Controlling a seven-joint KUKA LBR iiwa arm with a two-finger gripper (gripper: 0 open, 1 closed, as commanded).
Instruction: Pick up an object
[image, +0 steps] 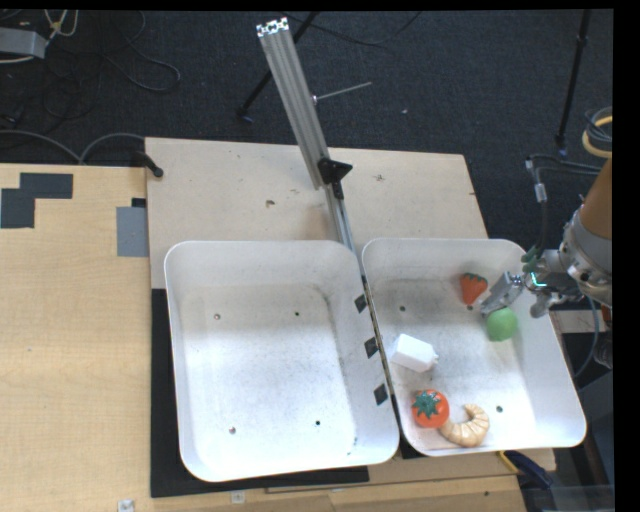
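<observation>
Two shallow white bins are seen from above, the left bin (260, 360) well to the claw's left. In the right bin (545, 400), a white block (413, 352) lies left of and below the claw; a tomato (430, 408) and a croissant (467, 426) are set farther below. An orange-red piece (472, 288) lies just left of the claw. The claw (497, 310) is reached in from the right, wrist low over the bin, and is pinching a green ball (500, 325). No writing can be read.
</observation>
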